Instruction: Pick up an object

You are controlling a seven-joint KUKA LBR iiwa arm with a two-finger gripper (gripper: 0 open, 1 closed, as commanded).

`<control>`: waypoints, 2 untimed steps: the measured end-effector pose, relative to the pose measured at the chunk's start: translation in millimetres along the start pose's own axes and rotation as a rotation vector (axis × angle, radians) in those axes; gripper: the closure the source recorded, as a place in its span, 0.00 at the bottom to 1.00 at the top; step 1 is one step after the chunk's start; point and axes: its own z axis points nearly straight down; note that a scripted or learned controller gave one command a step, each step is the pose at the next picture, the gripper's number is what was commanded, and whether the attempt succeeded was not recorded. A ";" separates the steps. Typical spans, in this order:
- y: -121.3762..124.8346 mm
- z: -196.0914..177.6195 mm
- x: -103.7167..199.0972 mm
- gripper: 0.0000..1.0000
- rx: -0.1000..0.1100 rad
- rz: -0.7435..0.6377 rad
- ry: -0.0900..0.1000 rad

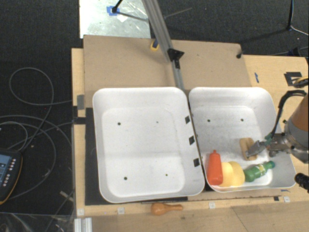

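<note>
Two white bins side by side: left bin (104,129) bare, right bin (227,105) with the goods crowded at its 5 o'clock corner. There, a red bottle (214,167) upright-looking, touching a yellow lump (233,174) at its 3 o'clock, then a green bottle (257,170) lying on its side further toward 3. Just at 12 o'clock of the yellow lump, a small tan block (246,144). Arm in from 3 o'clock, gripper (254,150) low over the right bin, right against the tan block and just at 12 o'clock of the green bottle. Fingers too blurred and dark to read: apart or together, cannot tell, and nothing plainly between them. Outside the bins, at 6 o'clock on the bench edge, an orange-brown pear-shaped thing (165,208). By the look of it, no pick done yet: everything resting on the bin floor, nothing lifted. Likely mid-approach or at the grasp itself, tan block the probable target; closing, lifting and proof of hold all left to do.
</note>
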 end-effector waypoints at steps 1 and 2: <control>2.4 -13.9 -0.4 1.00 -0.007 -0.001 -0.002; 4.5 -62.1 8.2 1.00 -0.010 -0.007 -0.003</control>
